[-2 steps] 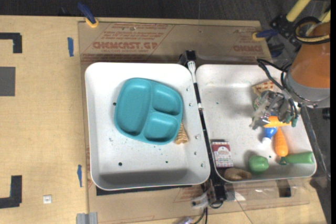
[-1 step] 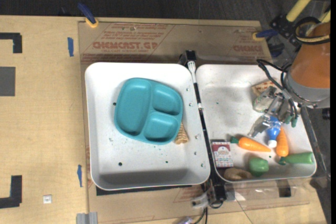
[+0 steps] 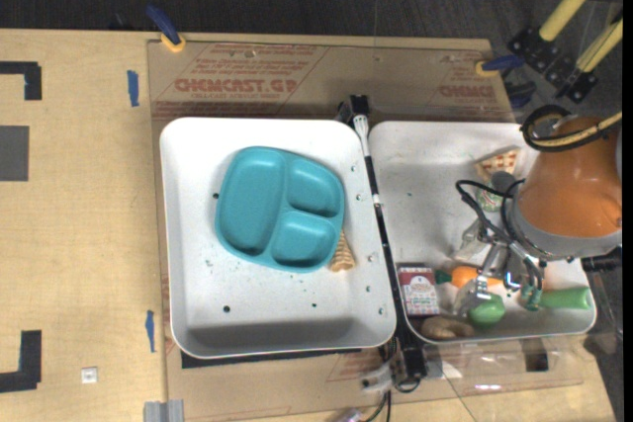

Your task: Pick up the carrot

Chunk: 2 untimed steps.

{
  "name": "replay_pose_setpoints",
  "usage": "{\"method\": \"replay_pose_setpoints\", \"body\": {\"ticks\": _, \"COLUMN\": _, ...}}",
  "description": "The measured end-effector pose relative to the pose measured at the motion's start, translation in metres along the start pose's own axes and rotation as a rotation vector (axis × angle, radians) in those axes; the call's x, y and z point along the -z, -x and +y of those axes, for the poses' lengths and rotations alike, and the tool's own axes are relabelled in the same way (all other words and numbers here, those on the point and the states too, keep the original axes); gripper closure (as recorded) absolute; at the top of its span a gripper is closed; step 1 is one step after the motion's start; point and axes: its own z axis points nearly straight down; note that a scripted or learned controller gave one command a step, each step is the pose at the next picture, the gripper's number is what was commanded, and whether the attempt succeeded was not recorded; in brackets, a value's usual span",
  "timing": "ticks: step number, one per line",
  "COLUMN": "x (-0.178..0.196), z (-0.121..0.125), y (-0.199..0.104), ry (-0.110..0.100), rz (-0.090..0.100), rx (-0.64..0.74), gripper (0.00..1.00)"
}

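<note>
Half of the carrot [image 3: 461,278] behind the pincer [image 3: 492,274], its finger spread impossible to tell.

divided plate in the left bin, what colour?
Teal: the divided plastic plate in the left white bin, clearest in the camera view.

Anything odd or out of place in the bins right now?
One thing: a waffle-patterned piece is wedged partly under the teal divided plate in the left bin. In the right bin the toys crowd its near edge beside the gripper. No visible spill or damage.
</note>
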Motion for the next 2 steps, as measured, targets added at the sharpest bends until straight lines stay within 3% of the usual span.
{"method": "replay_pose_setpoints", "body": {"ticks": 1, "x": -0.004, "z": 0.017, "y": -0.01, "ry": -0.003, "rz": -0.011, "rx": -0.02, "gripper": 0.0}}
{"method": "replay_pose_setpoints", "body": {"ticks": 2, "x": 0.008, "z": 0.019, "y": -0.006, "ry": 0.001, "rz": -0.023, "rx": -0.018, "gripper": 1.0}}
